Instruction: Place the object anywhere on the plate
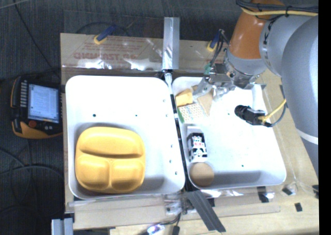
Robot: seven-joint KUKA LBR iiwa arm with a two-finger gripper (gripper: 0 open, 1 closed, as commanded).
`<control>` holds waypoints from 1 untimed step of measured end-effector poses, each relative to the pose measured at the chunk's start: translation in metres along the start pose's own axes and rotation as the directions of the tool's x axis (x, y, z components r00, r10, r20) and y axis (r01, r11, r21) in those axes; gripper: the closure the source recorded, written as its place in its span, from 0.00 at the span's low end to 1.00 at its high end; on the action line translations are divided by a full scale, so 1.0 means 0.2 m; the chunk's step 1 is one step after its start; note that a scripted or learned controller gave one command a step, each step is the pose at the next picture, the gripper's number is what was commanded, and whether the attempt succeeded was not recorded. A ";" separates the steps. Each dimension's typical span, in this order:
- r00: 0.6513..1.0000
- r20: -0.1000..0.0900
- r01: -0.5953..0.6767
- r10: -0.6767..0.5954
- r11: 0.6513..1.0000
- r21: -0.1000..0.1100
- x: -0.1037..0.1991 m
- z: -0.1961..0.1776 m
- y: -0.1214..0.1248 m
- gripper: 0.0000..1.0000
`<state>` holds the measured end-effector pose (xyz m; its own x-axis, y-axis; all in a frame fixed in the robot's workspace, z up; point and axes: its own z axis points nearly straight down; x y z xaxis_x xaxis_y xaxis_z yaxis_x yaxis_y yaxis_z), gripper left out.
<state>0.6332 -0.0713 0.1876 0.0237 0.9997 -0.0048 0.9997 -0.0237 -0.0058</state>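
Camera view: yellow plate (109,162) sits in the left bin (119,87), divided into compartments, nothing on it. Right bin (243,146) holds the candidates along its left wall: a tan wedge (184,97) at the top, a white dotted card-like piece (191,110) just below it, a small black-and-white box (197,146) further down, a brown ball (201,172) at the bottom corner.

Gripper (220,85) hangs over the top of the right bin, near the wedge and the dotted piece. Arm body hides the fingertips, so whether they're apart or together can't be told, and nothing is visibly between them.

Task doesn't say which object; the wedge looks like the nearest target, but that's a guess.

Handling, as judgement: the wedge looks like light foam or plastic, stiff enough to pinch, not fragile. Sloped faces may slip, so best to grip across the flat parallel sides. It's touching the dotted piece and close to the bin wall, so finger clearance on the wall side is tight. The ball would roll; the box looks the easiest pinch.

A handheld control screen (39,105) lies left of the bins.
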 end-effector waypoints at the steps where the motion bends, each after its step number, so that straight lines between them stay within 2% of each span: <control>1: 0.976 -0.005 -0.216 0.216 0.976 -0.003 0.51 0.02 -0.14 1.00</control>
<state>0.6080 0.0316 0.1829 0.2388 0.9711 -0.0011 0.9711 -0.2388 -0.0011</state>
